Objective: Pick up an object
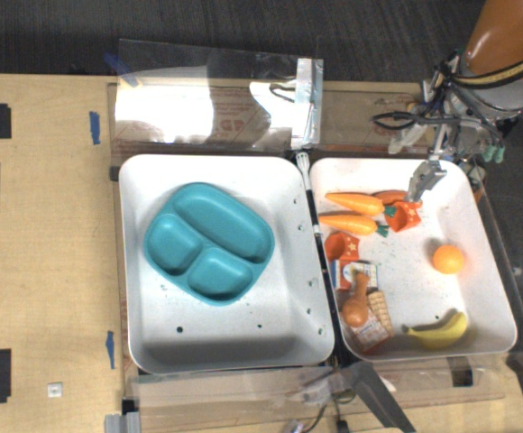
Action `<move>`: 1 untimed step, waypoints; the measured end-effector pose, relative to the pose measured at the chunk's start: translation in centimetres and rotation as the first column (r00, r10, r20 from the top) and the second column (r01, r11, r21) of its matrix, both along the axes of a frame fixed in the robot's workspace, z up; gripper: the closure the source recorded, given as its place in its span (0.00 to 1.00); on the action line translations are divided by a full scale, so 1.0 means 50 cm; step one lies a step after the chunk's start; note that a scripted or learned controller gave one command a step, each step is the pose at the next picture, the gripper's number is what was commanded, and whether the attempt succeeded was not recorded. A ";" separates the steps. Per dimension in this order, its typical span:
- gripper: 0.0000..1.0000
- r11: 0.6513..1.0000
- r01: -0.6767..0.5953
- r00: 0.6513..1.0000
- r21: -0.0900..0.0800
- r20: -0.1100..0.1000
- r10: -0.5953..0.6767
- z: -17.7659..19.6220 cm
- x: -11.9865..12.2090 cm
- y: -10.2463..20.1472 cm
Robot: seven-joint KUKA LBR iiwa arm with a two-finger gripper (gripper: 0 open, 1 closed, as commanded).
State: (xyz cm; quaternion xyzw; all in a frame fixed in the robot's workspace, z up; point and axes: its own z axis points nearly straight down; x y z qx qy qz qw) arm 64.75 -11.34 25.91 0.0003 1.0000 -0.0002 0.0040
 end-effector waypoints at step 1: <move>0.00 0.976 -0.217 0.976 0.000 0.000 0.217 -0.271 0.001 -0.005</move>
